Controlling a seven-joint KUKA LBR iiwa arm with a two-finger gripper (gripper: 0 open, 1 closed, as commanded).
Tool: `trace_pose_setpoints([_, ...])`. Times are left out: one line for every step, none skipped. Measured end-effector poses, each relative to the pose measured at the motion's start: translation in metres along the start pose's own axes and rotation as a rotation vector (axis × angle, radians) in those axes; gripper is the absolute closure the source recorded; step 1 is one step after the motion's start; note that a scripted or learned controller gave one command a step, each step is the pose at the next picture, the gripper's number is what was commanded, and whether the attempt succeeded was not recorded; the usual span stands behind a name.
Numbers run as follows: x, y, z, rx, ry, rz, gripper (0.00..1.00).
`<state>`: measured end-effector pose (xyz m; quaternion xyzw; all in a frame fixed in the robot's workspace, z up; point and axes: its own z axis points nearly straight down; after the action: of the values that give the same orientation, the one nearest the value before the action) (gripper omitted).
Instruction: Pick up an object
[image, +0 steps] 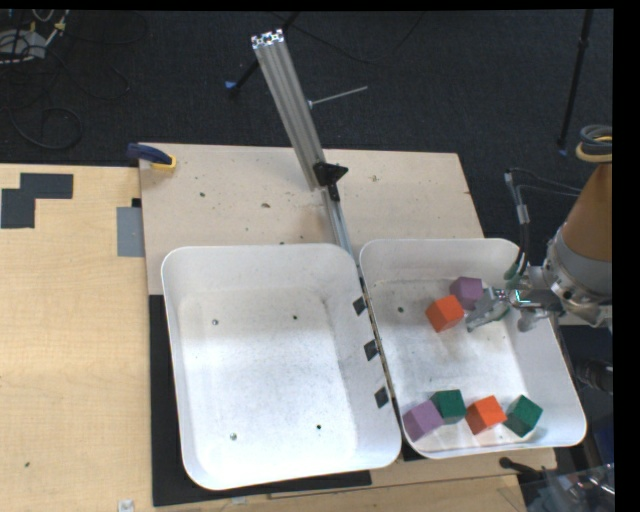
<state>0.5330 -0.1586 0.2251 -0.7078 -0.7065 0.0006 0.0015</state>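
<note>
In the right bin (555, 385) lie several small blocks. An orange block (445, 313) and a purple block (467, 291) sit together near the bin's middle. Along the front wall lie a purple block (423, 418), a green block (450, 404), an orange block (486, 413) and another green block (524, 414). My gripper (488, 308) reaches in from the right, low over the bin, just right of the upper orange and purple blocks. Its grey fingers (482, 315) point left toward them, and no block shows between them.
The left bin (200, 300) stands beside the right one, with black clips along the shared wall (366, 330). A slanted aluminium bar (295, 115) rises behind the bins. A blue and yellow clamp (150, 155) lies at the bench's back left.
</note>
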Motion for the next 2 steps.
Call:
trace_pose_setpoints([0.004,-0.006,0.063,0.007,0.002,0.000,0.00])
trace_pose_setpoints([0.005,-0.009,0.128,0.008,0.002,0.000,0.00])
